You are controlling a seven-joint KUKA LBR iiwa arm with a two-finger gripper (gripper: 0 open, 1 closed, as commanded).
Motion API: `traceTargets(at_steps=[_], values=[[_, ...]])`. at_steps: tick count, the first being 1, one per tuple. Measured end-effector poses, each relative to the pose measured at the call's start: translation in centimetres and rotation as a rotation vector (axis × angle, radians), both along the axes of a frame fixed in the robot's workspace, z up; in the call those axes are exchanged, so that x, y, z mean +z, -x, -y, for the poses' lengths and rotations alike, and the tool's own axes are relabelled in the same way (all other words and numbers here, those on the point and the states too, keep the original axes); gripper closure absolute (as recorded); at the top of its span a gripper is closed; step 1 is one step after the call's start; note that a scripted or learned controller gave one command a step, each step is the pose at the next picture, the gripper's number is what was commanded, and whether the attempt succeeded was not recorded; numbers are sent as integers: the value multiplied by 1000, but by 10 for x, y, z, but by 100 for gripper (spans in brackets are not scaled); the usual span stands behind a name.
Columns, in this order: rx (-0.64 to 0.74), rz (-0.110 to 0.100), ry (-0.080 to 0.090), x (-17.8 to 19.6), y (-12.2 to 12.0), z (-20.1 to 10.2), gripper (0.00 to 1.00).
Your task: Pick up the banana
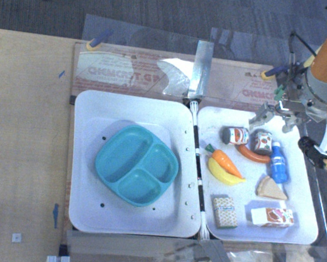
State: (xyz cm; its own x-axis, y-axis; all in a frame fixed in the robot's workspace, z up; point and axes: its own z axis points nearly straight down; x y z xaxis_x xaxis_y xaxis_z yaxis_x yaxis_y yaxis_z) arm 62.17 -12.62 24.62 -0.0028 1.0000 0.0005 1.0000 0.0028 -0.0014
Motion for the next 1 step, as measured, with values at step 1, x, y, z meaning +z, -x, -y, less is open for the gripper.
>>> traceTargets(at_steps=[1], values=[[138,2,0,-129,33,-34,0]])
